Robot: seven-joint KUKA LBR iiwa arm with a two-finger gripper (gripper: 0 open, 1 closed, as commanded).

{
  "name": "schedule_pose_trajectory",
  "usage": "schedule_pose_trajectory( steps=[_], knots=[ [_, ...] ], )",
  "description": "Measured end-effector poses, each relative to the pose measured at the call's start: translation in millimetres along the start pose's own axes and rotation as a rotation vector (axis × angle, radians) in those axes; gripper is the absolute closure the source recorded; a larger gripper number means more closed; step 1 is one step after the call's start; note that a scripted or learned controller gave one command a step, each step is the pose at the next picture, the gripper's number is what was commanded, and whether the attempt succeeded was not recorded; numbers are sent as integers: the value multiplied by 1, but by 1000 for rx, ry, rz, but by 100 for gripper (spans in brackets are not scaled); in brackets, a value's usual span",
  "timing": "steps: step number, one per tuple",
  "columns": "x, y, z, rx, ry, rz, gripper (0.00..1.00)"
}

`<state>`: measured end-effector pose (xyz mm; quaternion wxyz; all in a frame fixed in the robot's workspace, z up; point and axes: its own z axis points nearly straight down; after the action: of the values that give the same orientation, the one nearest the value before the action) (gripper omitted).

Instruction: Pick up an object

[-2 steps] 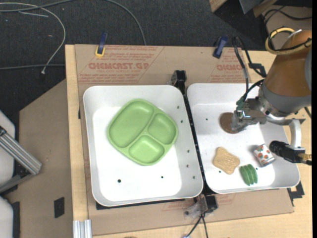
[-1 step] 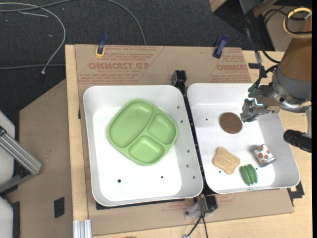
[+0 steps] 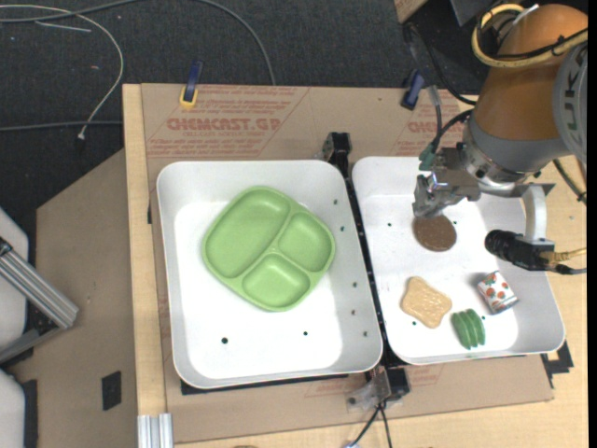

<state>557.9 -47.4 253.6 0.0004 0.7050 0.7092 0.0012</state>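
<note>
The brown round disc (image 3: pixel 436 234) lies flat in the right bin (image 3: pixel 392 185), directly under the pincer (image 3: pixel 431 203), perhaps touching it. Whether the pincer is released or clenched, I cannot tell. Being so flat, the disc may slip out. The toast piece (image 3: pixel 426 302) lies nearer the camera, apart.

A brown cardboard sheet (image 3: pixel 140 157) lies under the 2 bins. At upper left, grey cables (image 3: pixel 103 35) cross dark carpet (image 3: pixel 56 82).
</note>
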Motion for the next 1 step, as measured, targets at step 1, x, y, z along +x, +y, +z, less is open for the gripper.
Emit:
schedule_pose_trajectory(
  steps=[1],
  knots=[
    [47, 18, -3, 0, 1, 0, 100]
  ],
)
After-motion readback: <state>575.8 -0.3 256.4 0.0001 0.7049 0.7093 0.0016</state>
